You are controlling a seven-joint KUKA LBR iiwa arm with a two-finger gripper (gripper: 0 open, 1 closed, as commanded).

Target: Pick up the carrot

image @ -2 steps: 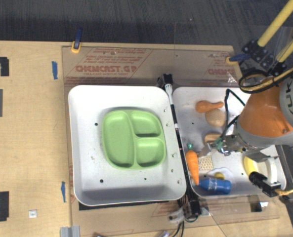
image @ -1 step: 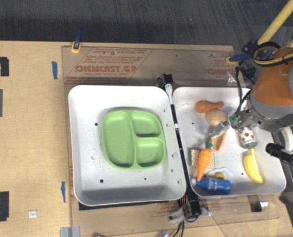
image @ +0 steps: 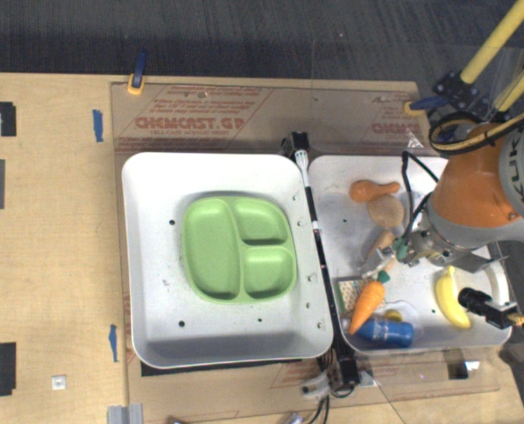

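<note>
**Q:** Camera view, looking down at a slant on the counter [image: 49,237]: where does the carrot lie, and what surrounds it?

**A:** The carrot [image: 366,305] lies in the right bin [image: 332,179], toward its near left corner. A blue object [image: 388,331] touches or nearly touches its narrow end; a banana [image: 450,299] lies well apart to the right, and a tan, gourd-like item [image: 378,200] sits farther up the bin. The left bin [image: 147,184] carries a green divided tray [image: 240,247].

**Q:** Which way does the carrot point?

**A:** Its long axis runs diagonally. The green-topped end points up and right, toward the arm; the tapered orange tip points down and left, toward the bin's near corner.

**Q:** How far along is the task?

**A:** Judged from this frame, the approach is made but the grasp is not. The pincer [image: 392,256] hangs just above the green end, and the carrot rests on the bin floor, not lifted.

**Q:** And the pincer's state?

**A:** It cannot be told; the tip is small and cluttered by cabling. What is left, by this reading, is closing on the carrot and raising it clear.
</note>
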